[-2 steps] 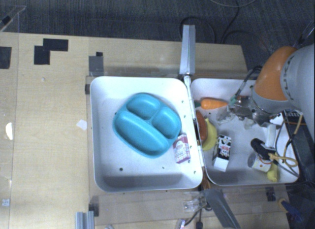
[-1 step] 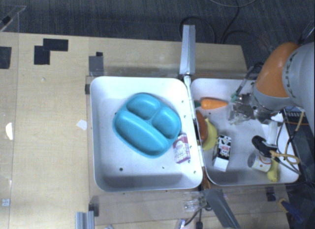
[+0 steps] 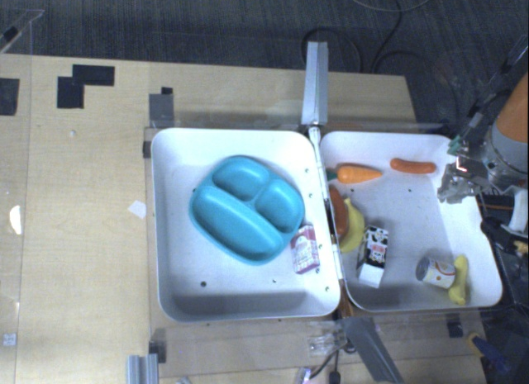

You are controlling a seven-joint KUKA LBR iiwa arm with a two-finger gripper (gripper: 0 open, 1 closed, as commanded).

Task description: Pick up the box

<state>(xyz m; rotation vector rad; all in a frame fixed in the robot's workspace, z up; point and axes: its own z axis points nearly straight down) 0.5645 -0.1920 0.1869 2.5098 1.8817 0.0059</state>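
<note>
- The left bin (image 3: 165,291) takes up the middle of the bench, and the right bin (image 3: 488,291) sits touching it at 3 o'clock.
- A blue divided plate (image 3: 246,207) fills much of the left bin, tilted a bit.
- The arm (image 3: 512,122) comes in at the right bin's 3 o'clock edge; its gripper (image 3: 457,182) hangs over that rim, and I cannot tell how its jaws stand, though nothing looks held.
- A banana (image 3: 354,225) lies along the right bin's 9 o'clock wall, with a carrot (image 3: 358,173) and a sausage (image 3: 412,166) towards 12 o'clock.
- The box (image 3: 374,255), black and white, lies just beside the banana at about 7 o'clock in the right bin, well apart from the gripper.
- A small can (image 3: 305,249) leans in the left bin at 4 o'clock; a cup (image 3: 435,271) sits in the right bin at 5 o'clock.
- To my eye the pick has not begun: the reach, grasp and lift are all left.
</note>
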